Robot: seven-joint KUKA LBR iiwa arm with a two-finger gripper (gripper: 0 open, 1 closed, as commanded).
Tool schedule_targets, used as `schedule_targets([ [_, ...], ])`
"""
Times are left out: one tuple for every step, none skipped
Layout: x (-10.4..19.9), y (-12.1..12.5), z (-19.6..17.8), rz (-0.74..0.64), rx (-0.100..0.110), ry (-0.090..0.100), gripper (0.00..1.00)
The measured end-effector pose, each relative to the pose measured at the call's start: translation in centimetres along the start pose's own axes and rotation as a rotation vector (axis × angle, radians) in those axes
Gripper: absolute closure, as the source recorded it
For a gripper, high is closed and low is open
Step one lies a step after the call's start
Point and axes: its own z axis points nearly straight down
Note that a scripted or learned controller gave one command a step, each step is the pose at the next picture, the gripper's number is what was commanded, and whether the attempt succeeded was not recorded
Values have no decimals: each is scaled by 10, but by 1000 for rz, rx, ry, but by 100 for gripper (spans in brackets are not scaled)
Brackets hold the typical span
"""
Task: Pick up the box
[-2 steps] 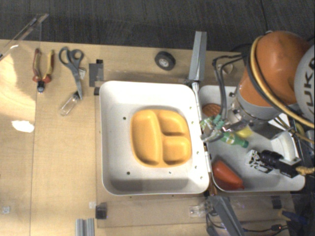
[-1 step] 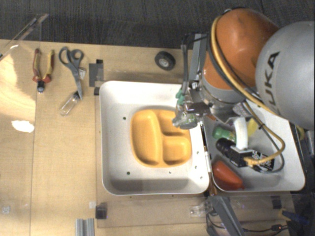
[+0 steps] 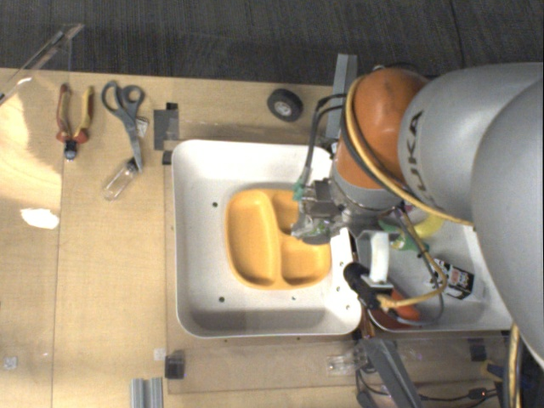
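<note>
- You can read dark letters "KUKA" running along the side of the grey arm [image 3: 459,143], just beside its orange band [image 3: 382,113].
- You won't find other legible text here; anything else is too small.

right bin [image 3: 476,308] mostly hidden under the arm [image 3: 459,117], pincer [image 3: 308,228] fingers hidden, arm cut off at right edge

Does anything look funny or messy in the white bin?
Nothing stands out. The yellow box lies flat in the left bin, unspilled, with the end effector over its right side.
</note>
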Motion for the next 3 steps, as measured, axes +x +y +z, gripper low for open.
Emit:
schedule_targets([
  [8,10,-78,284,-3,1,100],
  [19,-32,-54,395,0,0,100],
  [17,51,-126,639,-2,1,100],
])
